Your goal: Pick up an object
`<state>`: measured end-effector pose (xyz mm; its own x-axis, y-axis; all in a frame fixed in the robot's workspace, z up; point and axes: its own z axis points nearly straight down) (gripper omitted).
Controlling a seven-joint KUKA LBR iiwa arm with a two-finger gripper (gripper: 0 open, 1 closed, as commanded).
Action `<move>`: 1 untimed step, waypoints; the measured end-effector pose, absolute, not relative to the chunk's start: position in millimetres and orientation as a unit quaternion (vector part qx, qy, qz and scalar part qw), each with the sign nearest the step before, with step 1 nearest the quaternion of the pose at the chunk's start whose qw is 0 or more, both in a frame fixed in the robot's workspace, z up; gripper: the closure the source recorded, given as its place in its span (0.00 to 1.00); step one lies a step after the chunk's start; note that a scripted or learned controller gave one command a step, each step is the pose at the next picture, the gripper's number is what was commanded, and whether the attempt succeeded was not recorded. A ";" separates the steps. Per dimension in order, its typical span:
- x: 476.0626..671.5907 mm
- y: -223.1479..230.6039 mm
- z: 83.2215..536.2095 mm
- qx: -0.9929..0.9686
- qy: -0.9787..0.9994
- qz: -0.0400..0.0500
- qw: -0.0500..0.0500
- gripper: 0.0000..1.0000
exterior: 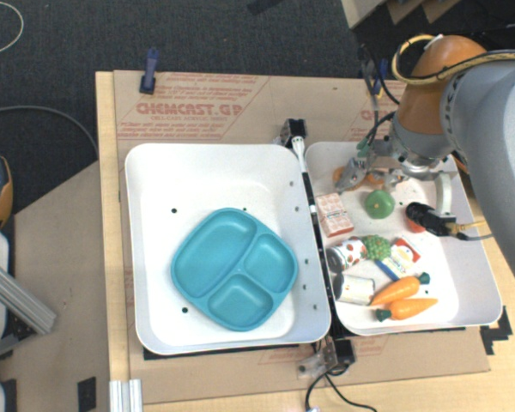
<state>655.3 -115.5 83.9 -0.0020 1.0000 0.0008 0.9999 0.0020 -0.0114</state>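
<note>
My gripper hangs low over the far part of the right bin, under the grey wrist with its orange band. A green round fruit lies just in front of it, and a small orange thing shows right at the gripper. Nearer lie a small pink-and-white box, a green broccoli piece, a red-and-white carton, a white block and two carrots.
The left bin holds a blue divided plate. The wall between the bins runs just left of the box. A red item lies right of the green fruit. The arm covers the right bin's far right corner.
</note>
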 end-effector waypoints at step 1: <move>584.3 -157.7 152.6 -0.709 -0.705 0.001 0.000 0.00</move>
